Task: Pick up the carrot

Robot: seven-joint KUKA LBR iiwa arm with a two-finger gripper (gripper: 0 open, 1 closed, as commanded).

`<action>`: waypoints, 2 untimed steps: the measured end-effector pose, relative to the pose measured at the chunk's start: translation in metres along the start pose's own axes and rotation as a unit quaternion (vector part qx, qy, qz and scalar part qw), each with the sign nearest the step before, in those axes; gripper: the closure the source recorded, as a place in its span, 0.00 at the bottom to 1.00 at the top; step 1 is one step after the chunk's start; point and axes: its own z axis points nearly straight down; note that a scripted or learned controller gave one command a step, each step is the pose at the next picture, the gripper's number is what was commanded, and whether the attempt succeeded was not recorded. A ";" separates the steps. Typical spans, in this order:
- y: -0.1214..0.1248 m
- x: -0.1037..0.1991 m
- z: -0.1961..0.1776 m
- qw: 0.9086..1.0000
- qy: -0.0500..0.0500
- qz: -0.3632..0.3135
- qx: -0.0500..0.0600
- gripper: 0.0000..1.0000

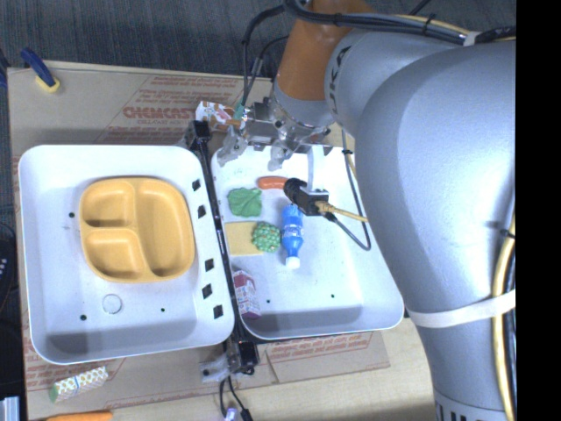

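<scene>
Bench (131,95) is lined with printed cardboard, and two white bins sit side by side on it.

Left bin (48,191): a yellow divided plate (136,228) lies flat near the middle, with three compartments.

Right bin (342,274): a cluster of small things sits in its upper half.
- The carrot (271,182) is short and orange-red. It lies flat near the far end of the bin, just beyond a green leafy piece (245,202) and close to it (touching or not, cannot tell).
- A blue bottle (292,233) lies on its side with its white cap toward the near end.
- A green knobbly ball (266,236) sits just left of the bottle, partly on a flat pale-yellow slab (237,237).
- A red-and-white wrapper (244,292) lies by the left wall, apart from the cluster.

The arm (421,165) comes in from the right, with its orange band (307,60) above the wrist. The gripper (254,154) hangs over the far left corner of the right bin, just beyond the carrot. Its two pale fingers (228,150) are spread apart with nothing between them. The carrot is not held; it lies on the bin floor below and slightly right of the fingertips. Height of the claw above the floor is hard to judge from this slant.

Outside the bins: a blue-and-yellow object (39,68) lies at the far left corner of the bench, and a clear packet with green speckles (79,382) lies at the near left.
</scene>
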 end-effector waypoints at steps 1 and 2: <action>0.000 -0.004 -0.124 1.000 -0.001 0.005 0.000 0.00; 0.002 -0.024 -0.033 0.998 0.000 -0.062 0.001 0.00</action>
